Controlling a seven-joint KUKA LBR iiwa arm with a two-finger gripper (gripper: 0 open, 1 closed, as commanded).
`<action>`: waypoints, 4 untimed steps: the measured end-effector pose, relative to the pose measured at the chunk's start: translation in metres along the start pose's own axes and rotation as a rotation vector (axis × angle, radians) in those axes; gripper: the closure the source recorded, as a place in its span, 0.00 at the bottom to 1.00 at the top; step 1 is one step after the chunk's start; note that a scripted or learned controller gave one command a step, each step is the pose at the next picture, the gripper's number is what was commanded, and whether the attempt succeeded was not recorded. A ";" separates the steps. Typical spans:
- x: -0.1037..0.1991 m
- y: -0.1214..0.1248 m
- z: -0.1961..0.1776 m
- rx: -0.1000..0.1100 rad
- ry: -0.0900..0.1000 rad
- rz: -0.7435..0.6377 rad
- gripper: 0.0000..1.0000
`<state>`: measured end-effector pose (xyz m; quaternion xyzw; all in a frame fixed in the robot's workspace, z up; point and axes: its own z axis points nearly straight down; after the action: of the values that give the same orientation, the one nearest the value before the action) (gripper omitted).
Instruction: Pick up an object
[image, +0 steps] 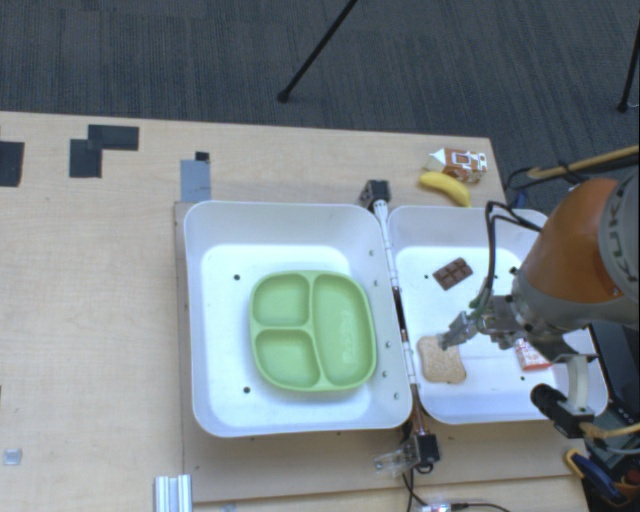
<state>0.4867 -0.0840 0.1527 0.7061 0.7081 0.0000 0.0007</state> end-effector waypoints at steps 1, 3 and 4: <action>-0.004 0.002 0.065 -0.005 0.003 0.000 0.00; -0.004 0.005 0.053 -0.014 0.002 -0.001 0.00; -0.003 0.007 0.042 -0.016 0.003 -0.005 1.00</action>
<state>0.4932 -0.0868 0.1102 0.7042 0.7100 0.0069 0.0055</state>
